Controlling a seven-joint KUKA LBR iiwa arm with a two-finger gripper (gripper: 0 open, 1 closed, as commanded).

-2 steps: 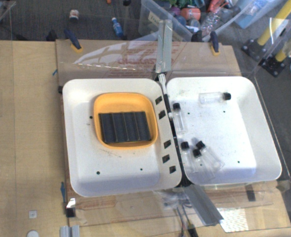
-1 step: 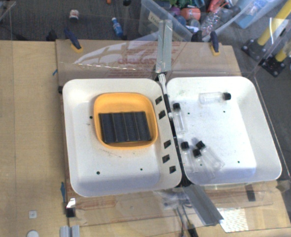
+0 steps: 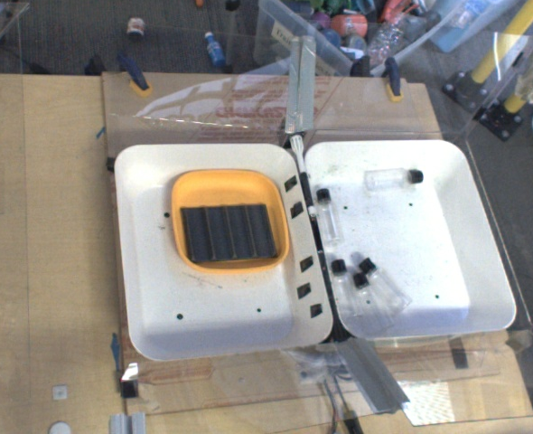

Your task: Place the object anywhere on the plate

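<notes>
An orange plate (image 3: pixel 233 183) with rounded corners sits in the left white bin (image 3: pixel 149 278), towards its back middle. A dark grey ribbed rectangular block (image 3: pixel 229 232) lies flat on the plate and covers most of its floor. In the right white bin (image 3: pixel 447 242) lie clear plastic vials with black caps. One vial (image 3: pixel 391 178) is near the back. Another vial (image 3: pixel 326 217) lies along the left wall. Two more vials (image 3: pixel 368 283) lie near the front left.
A row of black clips (image 3: pixel 303 251) runs along the ridge between the bins. A metal bar (image 3: pixel 299 89) stands behind that ridge. Behind the bench is a clear tub of coloured toys (image 3: pixel 357 7). Bare wooden bench top lies to the left (image 3: pixel 41 242).
</notes>
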